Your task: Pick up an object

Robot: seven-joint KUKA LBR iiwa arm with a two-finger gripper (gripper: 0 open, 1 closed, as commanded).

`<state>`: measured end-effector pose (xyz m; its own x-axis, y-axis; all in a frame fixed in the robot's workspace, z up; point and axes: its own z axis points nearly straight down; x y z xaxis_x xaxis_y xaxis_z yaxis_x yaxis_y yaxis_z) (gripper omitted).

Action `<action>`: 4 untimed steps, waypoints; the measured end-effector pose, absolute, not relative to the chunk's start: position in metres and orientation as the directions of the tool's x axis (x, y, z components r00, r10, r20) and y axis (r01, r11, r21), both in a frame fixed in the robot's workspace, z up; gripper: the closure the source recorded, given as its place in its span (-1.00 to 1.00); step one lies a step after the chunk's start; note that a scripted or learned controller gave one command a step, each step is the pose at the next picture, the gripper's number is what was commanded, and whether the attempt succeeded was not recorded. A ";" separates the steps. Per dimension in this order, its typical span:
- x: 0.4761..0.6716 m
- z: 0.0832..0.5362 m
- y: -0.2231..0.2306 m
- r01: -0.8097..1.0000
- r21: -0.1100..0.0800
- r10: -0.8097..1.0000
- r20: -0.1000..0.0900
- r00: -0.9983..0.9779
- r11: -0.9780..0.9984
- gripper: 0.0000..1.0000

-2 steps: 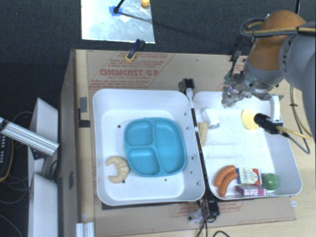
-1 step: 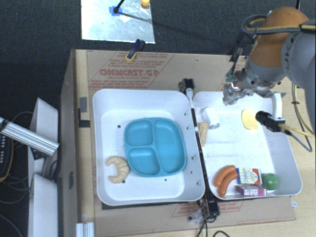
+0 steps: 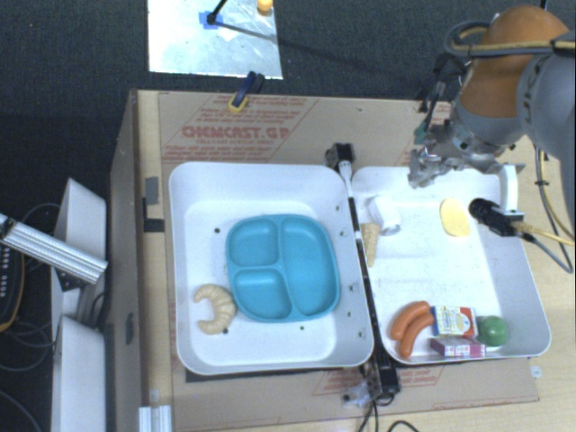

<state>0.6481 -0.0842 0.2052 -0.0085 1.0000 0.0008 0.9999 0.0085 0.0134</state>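
Under both bins, a brown cardboard sheet with red printed lettering is covering the counter, and dark carpet-like floor is spreading out around it. Up top, a shiny silver square panel is lying on that floor with a small orange ball sitting on it. A blue and yellow clip-like item is resting at the cardboard's far edge.

Over to the left white shallow bin: a light blue plastic tray with four compartments is sitting in the middle, and a pale tan croissant-shaped toy is curling just beside its near left corner.

Now the right white shallow bin. A small white cup-like piece is lying near its far left corner, with a cream cone-shaped object against the left wall. A pale yellow rounded item is lying towards the far right. Along the near edge, two orange-red toy sausages are lying side by side, a small red and white carton is sitting beside them, a pink flat packet is lying just in front, and a green round ball is touching the carton's right side.

The grey arm with its orange band is reaching in from the right, and the gripper is hanging over the far rim of the right bin. How the jaws are standing, I cannot tell; nothing is visible between them.
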 end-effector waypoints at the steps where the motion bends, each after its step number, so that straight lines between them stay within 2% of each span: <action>1: 0.649 0.216 -0.084 1.000 0.016 1.000 0.002 -0.010 0.010 1.00; 2: 0.650 0.227 -0.084 1.000 0.019 1.000 0.003 -0.012 0.012 1.00; 3: 0.652 0.203 -0.058 1.000 0.002 1.000 0.001 -0.005 0.005 1.00; 4: 0.653 0.214 -0.058 1.000 0.005 1.000 0.001 -0.007 0.007 1.00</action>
<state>0.6531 -0.0575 0.2141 -0.0069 1.0000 0.0011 1.0000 0.0069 0.0049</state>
